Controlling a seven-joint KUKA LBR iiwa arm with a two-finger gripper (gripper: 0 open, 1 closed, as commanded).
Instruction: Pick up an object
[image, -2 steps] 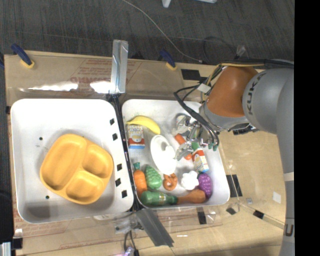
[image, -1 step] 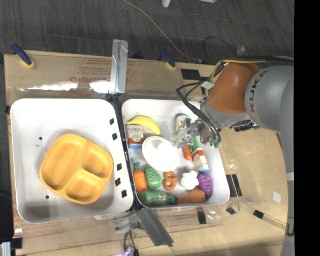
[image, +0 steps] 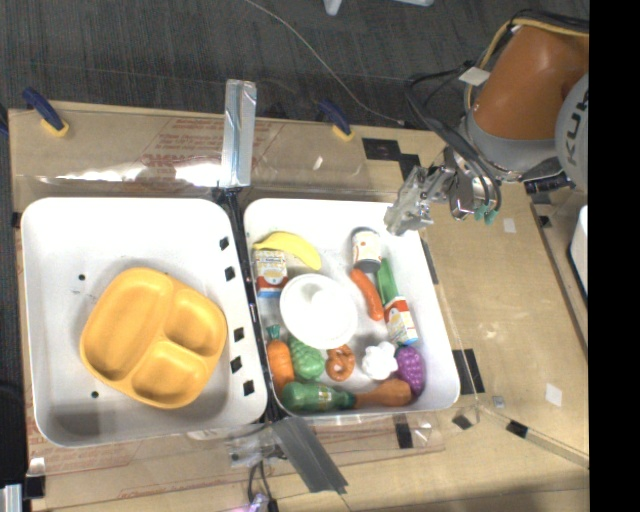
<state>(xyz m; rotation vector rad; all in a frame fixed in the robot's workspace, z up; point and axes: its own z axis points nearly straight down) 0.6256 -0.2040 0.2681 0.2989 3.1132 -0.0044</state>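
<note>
A: Where is the pincer (image: 408, 212)?

B: Over the far right corner of the right bin (image: 432, 270), just at its rim. Its metal fingers hang apart, narrowly, and nothing sits between them. The arm (image: 525, 85) comes in from the table's (image: 500, 300) far right corner.

A: And the things to pick?

B: All in the right bin. A white bowl (image: 318, 310) lies in the middle. A banana (image: 290, 247) lies toward the far left corner, with a small carton (image: 269, 272) just beside it against the left wall. A small bottle (image: 365, 246) stands near the far wall, the closest thing to the pincer but apart from it. A green vegetable (image: 387, 281) and a red-orange sausage-like piece (image: 366, 294) lie side by side to the right of the bowl, and a red-and-white packet (image: 402, 323) sits below them.

A: The near edge?

B: A carrot (image: 279, 362), a green lump (image: 306, 360), a pretzel (image: 340, 363), a white piece (image: 379, 359) and purple grapes (image: 410, 368) crowd there. A green bottle (image: 316, 397) lies flat along the near wall.

A: The left bin (image: 60, 250)?

B: It holds a yellow divided plate (image: 152, 337), near its middle.
</note>
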